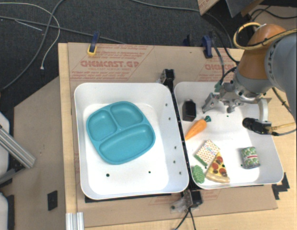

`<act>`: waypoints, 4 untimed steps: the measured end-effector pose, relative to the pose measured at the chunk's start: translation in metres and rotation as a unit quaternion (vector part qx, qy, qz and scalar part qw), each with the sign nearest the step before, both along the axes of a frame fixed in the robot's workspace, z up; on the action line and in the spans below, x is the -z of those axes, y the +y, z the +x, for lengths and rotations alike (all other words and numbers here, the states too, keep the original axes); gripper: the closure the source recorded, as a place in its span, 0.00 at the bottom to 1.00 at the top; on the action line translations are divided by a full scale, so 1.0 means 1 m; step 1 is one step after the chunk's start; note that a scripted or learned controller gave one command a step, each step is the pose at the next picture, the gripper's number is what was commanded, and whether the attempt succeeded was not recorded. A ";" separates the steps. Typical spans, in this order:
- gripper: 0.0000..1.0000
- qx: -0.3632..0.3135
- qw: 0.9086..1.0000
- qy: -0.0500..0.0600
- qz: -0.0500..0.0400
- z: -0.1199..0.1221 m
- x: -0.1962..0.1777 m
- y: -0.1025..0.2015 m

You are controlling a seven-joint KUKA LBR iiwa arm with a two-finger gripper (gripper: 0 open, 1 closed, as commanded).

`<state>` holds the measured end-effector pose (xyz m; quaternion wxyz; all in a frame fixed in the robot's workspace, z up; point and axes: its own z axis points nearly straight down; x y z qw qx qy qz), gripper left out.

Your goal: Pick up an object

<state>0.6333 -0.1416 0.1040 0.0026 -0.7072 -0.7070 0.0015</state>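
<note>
Since every item lies loose in the right-hand shallow white bin, nothing is picked up yet, and the whole grasp is left to do. An orange plastic carrot with a green top lies near the bin's left wall, beside a small black block; below sit a patterned cracker-like square, a toy pizza slice and a green leafy piece, with a small green-and-white can well apart to the right. Above the carrot hovers the gripper, its fingers spread wide around nothing. A blue divided plastic tray rests in the left white bin on the cardboard-covered surface.
</note>
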 end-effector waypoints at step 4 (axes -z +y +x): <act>1.00 -0.001 1.000 -0.007 -0.002 0.008 -0.102 0.002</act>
